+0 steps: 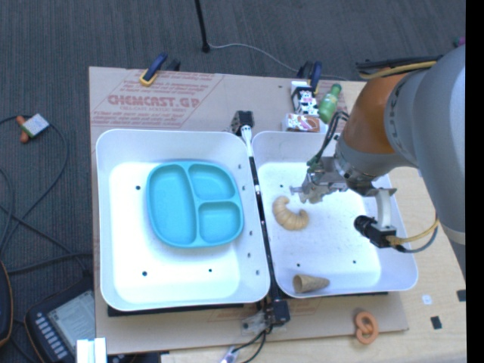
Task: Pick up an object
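A tan croissant point(290, 214) lies curled in the right bin point(393, 274), toward its left middle. A brown cone-shaped piece point(311, 283) rests near that bin's front edge. My gripper point(311, 191) hangs over the right bin, just above and to the right of the croissant, with the grey arm and its orange band behind it. Nothing shows between the fingers.
The left bin point(121, 278) holds a blue divided plate point(193, 204). A black clamp point(243, 121) sits between the bins at the back. A green bottle and small packets point(314, 106) stand behind the right bin. An orange ring point(367, 327) lies on the board in front.
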`<state>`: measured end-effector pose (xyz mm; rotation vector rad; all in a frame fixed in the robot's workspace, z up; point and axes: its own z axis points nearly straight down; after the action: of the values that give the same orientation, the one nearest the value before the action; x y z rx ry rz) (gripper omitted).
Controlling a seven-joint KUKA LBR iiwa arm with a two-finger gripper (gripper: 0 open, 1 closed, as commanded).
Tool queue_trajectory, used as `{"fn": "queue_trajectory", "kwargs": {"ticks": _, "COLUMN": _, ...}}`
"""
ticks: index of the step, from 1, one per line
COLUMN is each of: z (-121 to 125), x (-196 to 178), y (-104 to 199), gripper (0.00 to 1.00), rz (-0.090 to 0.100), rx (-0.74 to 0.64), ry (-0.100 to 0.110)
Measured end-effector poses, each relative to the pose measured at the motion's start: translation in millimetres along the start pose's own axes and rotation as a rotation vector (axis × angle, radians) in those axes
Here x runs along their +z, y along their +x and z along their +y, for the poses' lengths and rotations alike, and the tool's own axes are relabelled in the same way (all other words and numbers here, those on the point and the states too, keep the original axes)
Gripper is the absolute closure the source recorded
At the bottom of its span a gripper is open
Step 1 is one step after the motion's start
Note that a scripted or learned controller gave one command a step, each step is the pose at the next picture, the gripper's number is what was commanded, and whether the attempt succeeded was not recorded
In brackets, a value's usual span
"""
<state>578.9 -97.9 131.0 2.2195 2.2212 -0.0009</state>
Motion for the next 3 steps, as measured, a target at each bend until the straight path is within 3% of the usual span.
{"fn": "queue_trajectory", "kwargs": {"ticks": 1, "z": 21, "x": 31, "y": -16, "gripper": 1.0, "rz": -0.001, "rx": 0.001, "ry": 0.002}}
{"fn": "queue_trajectory", "kwargs": {"ticks": 2, "z": 69, "x": 21, "y": -34, "gripper": 1.0, "rz": -0.001, "rx": -0.001, "ry": 0.0}}
{"fn": "queue_trajectory", "kwargs": {"ticks": 3, "z": 19, "x": -54, "y": 14, "gripper": 1.0, "rz": 0.001, "rx": -0.001, "ry": -0.001}}
